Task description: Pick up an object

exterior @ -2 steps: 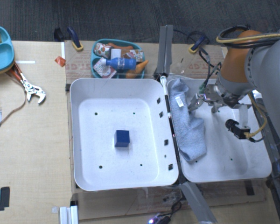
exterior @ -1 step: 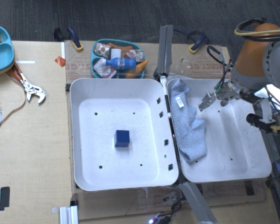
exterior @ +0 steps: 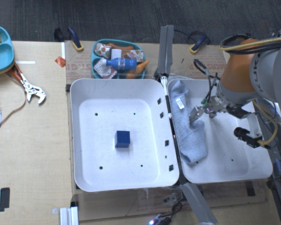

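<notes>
Your gripper [exterior: 196, 114] sits low in the right bin [exterior: 234, 165], right at the edge of the grey cloth [exterior: 189, 135], and that cloth is the thing within reach, lying along the bin's left wall from near the top corner down toward the middle. From this slanted view you cannot tell whether the fingers are spread or pressed together, nor whether any fabric lies between them; the metal tip overlaps the cloth's right edge about midway along its length, so it looks to be touching or just above it. To do this step well, I would judge that you want the tip centred over a thick fold of the cloth rather than its thin border, since a pinch on the very edge is likely to slip off as the arm rises. Come straight down, close firmly, and lift slowly enough that you can see the fabric leave the bin floor. Keep clear of the divider [exterior: 169, 121] just left of the cloth, which could catch a finger. Farther from the cloth, in the left bin [exterior: 84, 168], a small blue block [exterior: 122, 138] sits near the middle, well apart from the arm and a harder reach from here.
</notes>
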Tool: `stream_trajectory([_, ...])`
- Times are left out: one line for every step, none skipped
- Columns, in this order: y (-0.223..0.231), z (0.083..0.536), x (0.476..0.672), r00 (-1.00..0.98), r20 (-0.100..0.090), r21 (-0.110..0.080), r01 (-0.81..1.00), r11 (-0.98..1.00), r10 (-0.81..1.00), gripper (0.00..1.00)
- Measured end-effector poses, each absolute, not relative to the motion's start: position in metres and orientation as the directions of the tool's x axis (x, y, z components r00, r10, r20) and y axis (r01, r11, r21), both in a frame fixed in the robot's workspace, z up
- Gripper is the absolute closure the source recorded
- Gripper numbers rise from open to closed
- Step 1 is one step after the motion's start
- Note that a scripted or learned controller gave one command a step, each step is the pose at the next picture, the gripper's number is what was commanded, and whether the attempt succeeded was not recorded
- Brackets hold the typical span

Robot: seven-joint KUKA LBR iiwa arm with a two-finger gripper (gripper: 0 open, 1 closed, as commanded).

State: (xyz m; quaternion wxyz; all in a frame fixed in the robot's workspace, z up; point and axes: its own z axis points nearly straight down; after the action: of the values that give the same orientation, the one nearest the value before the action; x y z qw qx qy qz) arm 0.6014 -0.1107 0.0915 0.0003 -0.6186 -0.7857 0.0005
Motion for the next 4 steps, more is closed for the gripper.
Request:
stream_trajectory([-0.098,0.093,0.658,-0.274,-0.003,0.002,0.962,0.274,0.962,0.0])
stream_trajectory([-0.098,0.103,0.658,-0.277,-0.005,0.002,0.961,0.277,0.961,1.0])
stream_trajectory([-0.128,0.158,0.659,0.005,-0.002,0.001,1.0,-0.005,1.0,1.0])
stream_trajectory([-0.121,0.167,0.65,0.002,-0.002,-0.001,1.0,-0.002,1.0,1.0])
